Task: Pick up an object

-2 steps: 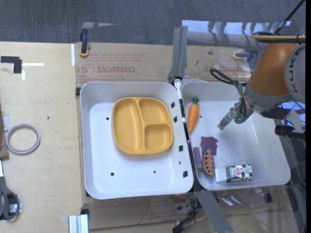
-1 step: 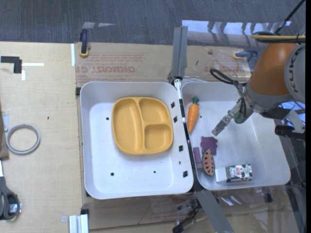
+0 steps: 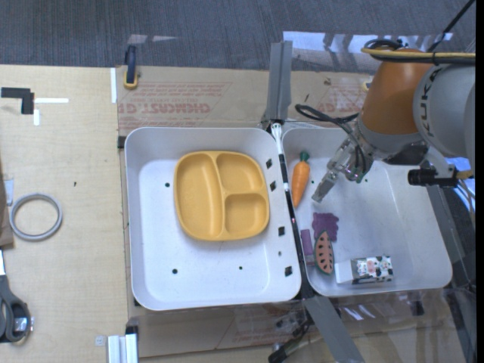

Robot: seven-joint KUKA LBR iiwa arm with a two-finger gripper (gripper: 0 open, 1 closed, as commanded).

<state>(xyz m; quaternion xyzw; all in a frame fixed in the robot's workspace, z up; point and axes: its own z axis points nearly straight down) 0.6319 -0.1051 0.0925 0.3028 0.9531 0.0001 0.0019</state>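
Two white bins sit side by side on your tabletop (image 3: pixel 60 127). Your gripper (image 3: pixel 327 187) hangs over the right bin (image 3: pixel 408 240), holding nothing; you cannot tell its finger spread. At its nine o'clock lies the toy carrot (image 3: pixel 300 181); the watermelon slice (image 3: pixel 325 252) at six.

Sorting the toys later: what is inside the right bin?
The right bin holds a toy carrot, a purple piece, a watermelon slice and a small carton. The gripper hangs above it, covering some floor.
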